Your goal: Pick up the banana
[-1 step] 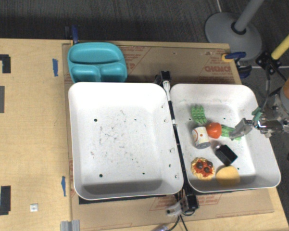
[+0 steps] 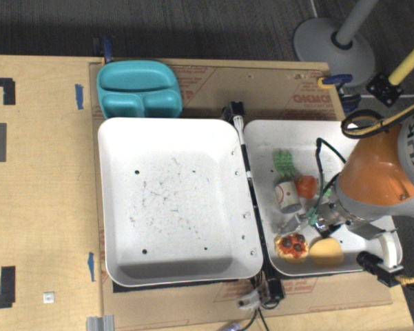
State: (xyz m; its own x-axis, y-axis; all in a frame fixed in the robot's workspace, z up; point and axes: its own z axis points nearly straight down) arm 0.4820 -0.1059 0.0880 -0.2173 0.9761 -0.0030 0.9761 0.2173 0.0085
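Cardboard-topped table, two white bins. Banana lies in right bin, near front edge, beside pizza toy. End effector just above banana; opening: cannot tell. Banana likely light, smooth plastic, slippery; grip across short, curved middle.

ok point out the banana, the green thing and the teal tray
banana (image 2: 326, 251), camera view, middle of its yellow body
green thing (image 2: 284, 162), camera view, centre of its top
teal tray (image 2: 138, 88), camera view, middle of its divided top
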